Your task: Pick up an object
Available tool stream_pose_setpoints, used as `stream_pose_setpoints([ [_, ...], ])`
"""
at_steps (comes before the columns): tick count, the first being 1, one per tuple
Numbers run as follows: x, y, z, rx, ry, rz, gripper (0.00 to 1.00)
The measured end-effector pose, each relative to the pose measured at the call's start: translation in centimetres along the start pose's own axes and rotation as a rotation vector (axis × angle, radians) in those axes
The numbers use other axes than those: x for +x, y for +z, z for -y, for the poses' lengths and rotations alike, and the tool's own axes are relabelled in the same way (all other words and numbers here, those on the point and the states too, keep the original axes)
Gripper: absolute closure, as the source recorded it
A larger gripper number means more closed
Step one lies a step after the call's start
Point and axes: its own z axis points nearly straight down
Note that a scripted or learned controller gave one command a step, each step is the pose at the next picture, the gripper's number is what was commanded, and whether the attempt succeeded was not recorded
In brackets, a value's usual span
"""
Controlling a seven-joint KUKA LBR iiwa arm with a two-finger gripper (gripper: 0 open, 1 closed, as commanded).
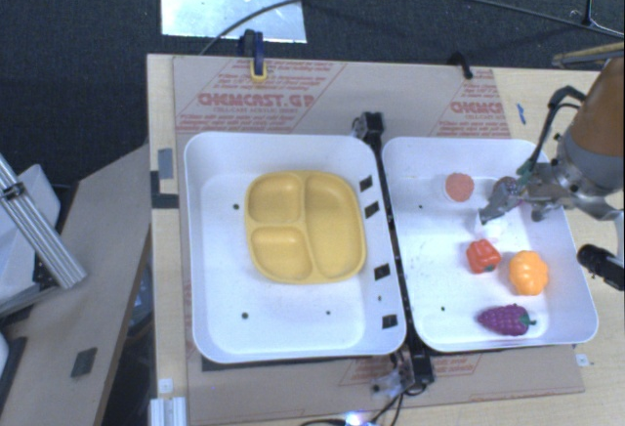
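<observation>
Red "CHEMCAST GP" print — twice, partly hidden — on the brown backing sheet under the bins

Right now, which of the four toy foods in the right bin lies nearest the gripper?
The pink round piece, at the bin's far side beside the gripper. The red pepper, orange pumpkin and purple grapes lie nearer the camera.

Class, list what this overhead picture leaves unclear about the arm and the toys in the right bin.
- Gripper: too small and blurred in the camera view to tell its finger state or whether it touches the right bin.
- Arm: cut off by the right edge.
- Pink round toy: too small to identify.
- Purple toy: details blurred.
</observation>
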Motion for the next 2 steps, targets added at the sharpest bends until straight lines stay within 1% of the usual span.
stream_pose_setpoints([
  [1, 0.0, -0.7, -0.3, -0.013, -0.003, 0.002, 0.0],
  [2, -0.4, 3.6, -0.8, -0.01, -0.001, 0.002, 0.0],
])
